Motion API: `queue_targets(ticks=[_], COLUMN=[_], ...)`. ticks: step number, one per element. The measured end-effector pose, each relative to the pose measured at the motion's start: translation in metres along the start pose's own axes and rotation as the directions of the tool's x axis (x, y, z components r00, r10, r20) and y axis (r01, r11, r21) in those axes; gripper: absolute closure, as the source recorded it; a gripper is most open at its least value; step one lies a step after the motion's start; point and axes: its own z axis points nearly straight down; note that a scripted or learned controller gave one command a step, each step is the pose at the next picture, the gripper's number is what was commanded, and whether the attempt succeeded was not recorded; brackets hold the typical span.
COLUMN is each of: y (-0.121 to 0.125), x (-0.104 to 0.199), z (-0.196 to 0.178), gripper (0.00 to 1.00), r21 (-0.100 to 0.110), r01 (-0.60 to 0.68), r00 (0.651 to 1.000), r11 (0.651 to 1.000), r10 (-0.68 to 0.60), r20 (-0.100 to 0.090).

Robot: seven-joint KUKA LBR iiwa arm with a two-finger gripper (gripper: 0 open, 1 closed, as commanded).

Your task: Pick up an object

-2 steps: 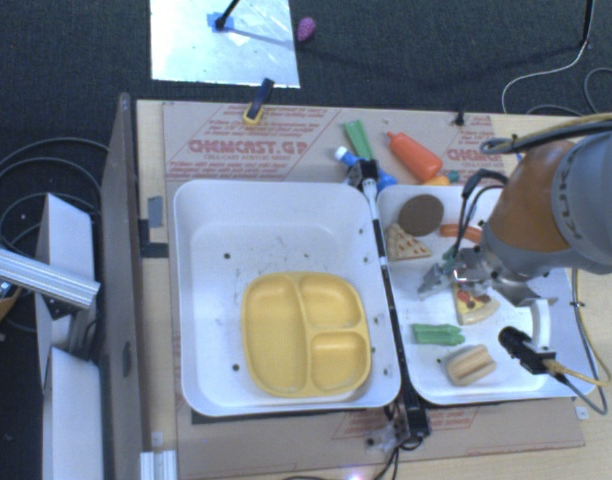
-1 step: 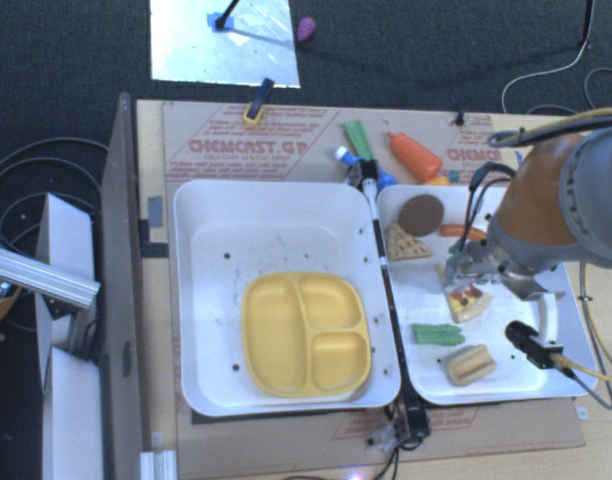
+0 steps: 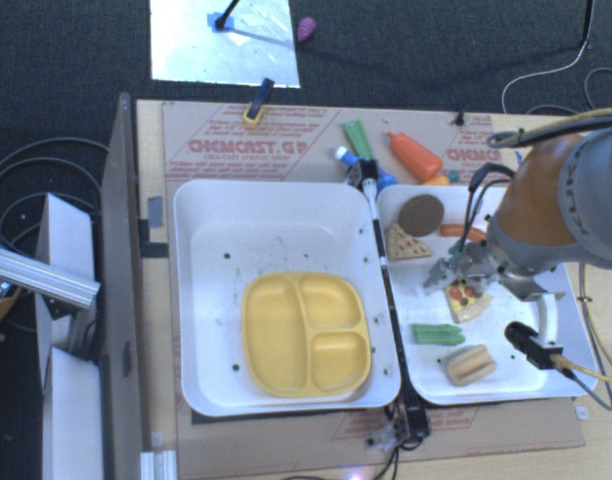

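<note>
Hovering low in right-hand shallow white bin, hand just above small pizza-slice toy w/ yellow crust, prob. lining up a grab. Can't tell finger state. Green flat block & tan wooden cylinder nearby.

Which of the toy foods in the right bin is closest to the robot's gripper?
The pizza slice with colourful toppings, right beside the gripper. The plain wedge, brown disc, green piece and bread roll lie farther off.
</note>
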Motion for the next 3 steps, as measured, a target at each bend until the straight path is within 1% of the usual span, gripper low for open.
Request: queue_targets(ticks=[1, 2, 3], y=[0.103, 0.104, 0.111], x=[-0.034, -0.099, -0.042], z=[-0.038, 0.018, 0.019], gripper=[0.00, 0.00, 0.00], r21=[0.000, 0.024, 0.033], r01=[0.002, -0.004, 0.005], r00=[1.000, 1.000, 1.000], r11=[1.000, 1.000, 0.999], r10=[-0.002, 0.004, -0.005], r20=[-0.002, -0.008, -0.008])
